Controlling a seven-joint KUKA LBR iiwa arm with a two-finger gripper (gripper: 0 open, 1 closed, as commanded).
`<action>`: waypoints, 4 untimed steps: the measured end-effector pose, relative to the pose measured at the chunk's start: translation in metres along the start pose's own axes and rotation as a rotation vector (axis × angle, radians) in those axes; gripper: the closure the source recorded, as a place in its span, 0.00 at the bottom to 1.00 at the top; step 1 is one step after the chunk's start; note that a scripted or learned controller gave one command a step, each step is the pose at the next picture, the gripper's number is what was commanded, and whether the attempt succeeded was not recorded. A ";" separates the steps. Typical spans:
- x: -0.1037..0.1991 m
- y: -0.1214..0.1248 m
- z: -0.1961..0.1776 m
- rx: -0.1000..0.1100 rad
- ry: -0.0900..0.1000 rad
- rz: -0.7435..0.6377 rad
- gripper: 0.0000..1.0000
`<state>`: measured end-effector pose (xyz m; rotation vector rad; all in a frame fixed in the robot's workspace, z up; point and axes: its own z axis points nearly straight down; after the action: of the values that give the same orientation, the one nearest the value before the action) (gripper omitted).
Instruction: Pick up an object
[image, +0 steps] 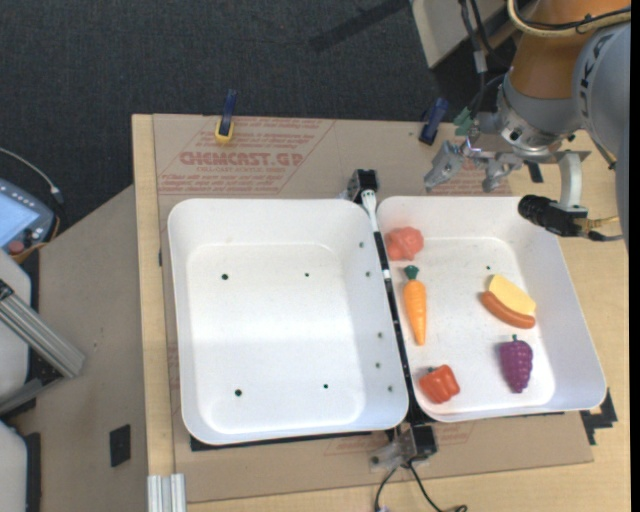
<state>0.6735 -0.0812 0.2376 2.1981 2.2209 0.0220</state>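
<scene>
The gripper is seen above the far edge of the right bin, its fingers spread apart with nothing held. Five toys are laid in that bin (a carrot near the middle wall). The arm is cut off at the top.

We see the gripper hovering past the right bin's far rim, fingers seemingly spread, with a carrot, grapes, pepper and bun inside.
</scene>
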 end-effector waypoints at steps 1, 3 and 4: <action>-0.012 -0.002 -0.157 0.000 -0.002 0.009 0.00; 0.020 -0.062 -0.309 0.015 -0.001 0.009 1.00; 0.053 -0.112 -0.280 0.027 0.003 0.009 1.00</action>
<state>0.5547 -0.0292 0.5152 2.2228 2.2263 -0.0047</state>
